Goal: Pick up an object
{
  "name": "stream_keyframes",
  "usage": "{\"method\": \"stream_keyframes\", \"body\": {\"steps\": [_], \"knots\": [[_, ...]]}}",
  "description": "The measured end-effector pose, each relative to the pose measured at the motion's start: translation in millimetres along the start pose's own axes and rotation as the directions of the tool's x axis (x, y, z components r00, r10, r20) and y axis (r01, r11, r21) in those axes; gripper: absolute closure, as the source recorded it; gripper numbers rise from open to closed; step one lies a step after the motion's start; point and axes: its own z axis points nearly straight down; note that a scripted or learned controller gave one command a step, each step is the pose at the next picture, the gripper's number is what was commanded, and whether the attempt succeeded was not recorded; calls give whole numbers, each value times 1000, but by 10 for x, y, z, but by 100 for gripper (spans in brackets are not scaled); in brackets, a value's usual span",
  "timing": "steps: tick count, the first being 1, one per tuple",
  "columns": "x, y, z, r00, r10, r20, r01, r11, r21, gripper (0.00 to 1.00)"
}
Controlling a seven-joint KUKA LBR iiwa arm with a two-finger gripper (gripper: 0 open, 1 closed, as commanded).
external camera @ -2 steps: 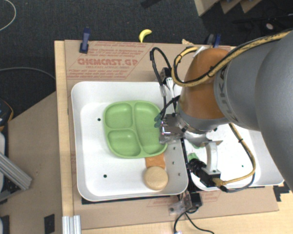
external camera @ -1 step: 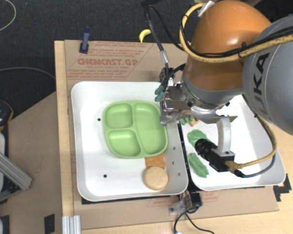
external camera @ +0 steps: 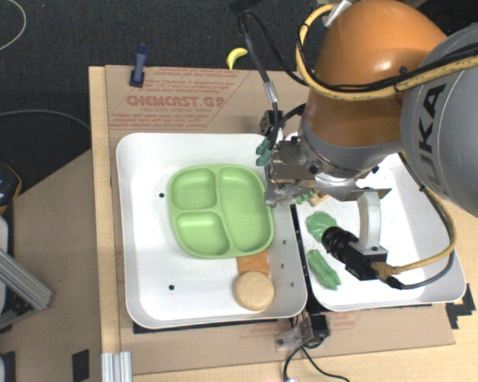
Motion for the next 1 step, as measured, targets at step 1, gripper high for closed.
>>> {"method": "stream_keyframes", "body": {"steps": [1], "knots": [[-11, 72, -1651, 1000, 0, -6, 0, 1000, -18, 100]]}}
